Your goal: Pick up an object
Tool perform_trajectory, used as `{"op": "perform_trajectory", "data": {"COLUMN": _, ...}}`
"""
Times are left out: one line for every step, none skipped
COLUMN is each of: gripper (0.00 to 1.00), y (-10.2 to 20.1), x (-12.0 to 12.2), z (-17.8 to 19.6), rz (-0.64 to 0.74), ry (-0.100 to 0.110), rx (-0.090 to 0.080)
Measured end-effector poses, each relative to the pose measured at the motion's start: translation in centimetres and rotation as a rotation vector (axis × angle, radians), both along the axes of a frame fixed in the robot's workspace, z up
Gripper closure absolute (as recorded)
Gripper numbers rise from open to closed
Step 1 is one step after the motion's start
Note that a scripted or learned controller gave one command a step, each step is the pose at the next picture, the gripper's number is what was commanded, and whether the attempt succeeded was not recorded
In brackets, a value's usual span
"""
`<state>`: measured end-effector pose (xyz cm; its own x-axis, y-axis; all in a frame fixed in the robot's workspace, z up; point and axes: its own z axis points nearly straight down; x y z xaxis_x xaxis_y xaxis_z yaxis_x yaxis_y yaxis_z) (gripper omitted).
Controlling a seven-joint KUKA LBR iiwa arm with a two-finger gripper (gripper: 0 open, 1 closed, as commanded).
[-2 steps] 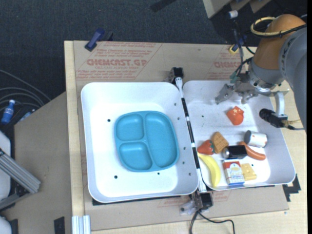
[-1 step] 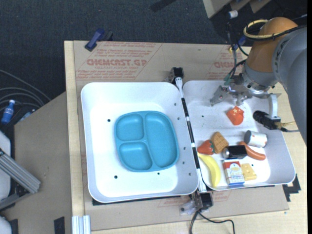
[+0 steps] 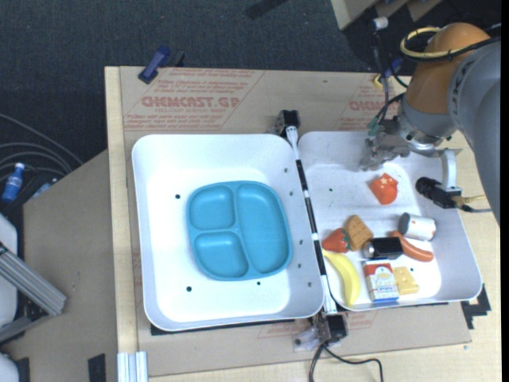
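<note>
**benchguy:** Dark carpet all round, cables (image 3: pixel 32 146) off to the left, and a plywood desk (image 3: pixel 199 106) with two white bins on it. Left bin (image 3: pixel 155 161) has just a blue tray (image 3: pixel 237 230) with three compartments. Right bin (image 3: pixel 338 153) has all the loot, bunched in its near half: banana (image 3: pixel 343 275), strawberry (image 3: pixel 335 240), a bread-looking bit (image 3: pixel 359 231), a black thing (image 3: pixel 386 247), sausage (image 3: pixel 415 250), a white cylinder (image 3: pixel 419 227), a small box (image 3: pixel 382 283) and cheese (image 3: pixel 406 279). One red-orange piece (image 3: pixel 384 188) sits alone, apart from the pile.

**tinkerer_k:** Where's the pincer (image 3: pixel 380 154)?

**benchguy:** Low over the far end of the right bin, just beyond that red-orange piece. Can't tell whether it's open or closed, too small and murky from up here. Nothing visibly in it.

**tinkerer_k:** So what goes wrong?

**benchguy:** My guess: the red-orange one is the easy target since it's alone, but it looks small and chunky, so an off-centre close could squirt it away. Go for the pile instead and things touch each other; you'd likely nudge neighbours or pinch two at once. The bin's far wall and the divider clip (image 3: pixel 289 122) are near too, so a sloppy descent might clip the rim.
</note>
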<state>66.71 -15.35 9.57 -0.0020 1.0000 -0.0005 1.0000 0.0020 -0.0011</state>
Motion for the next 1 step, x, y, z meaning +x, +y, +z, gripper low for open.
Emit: {"op": "perform_trajectory", "data": {"gripper": 0.00, "y": 0.00, "x": -0.01, "z": -0.01, "rz": 0.000, "ry": 0.000, "rx": 0.000}}
